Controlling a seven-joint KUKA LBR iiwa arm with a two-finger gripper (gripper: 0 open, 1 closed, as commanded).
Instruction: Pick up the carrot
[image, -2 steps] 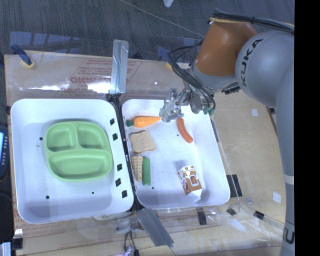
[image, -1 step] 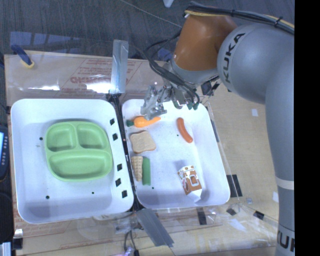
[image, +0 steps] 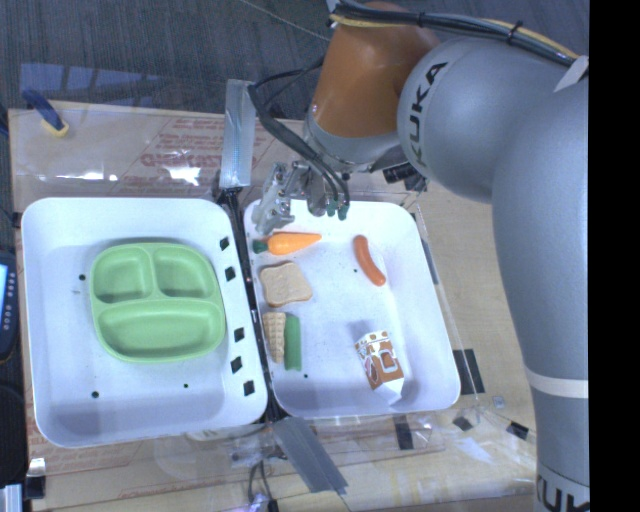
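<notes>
Where the right bin (image: 436, 330) meets its far left corner lies the carrot (image: 293, 242), long axis running across the bin, tapered tip toward the sausage (image: 369, 260), green stub toward the divider. Just above hangs the tool (image: 305, 200), fingers apart, gripping nothing. Near the carrot, toward the front: bread (image: 285, 284).

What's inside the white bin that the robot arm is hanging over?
The right bin holds a carrot, a sausage, a bread slice, a corn cob, a green vegetable and a small carton. The gripper covers the bin's far corner.
</notes>
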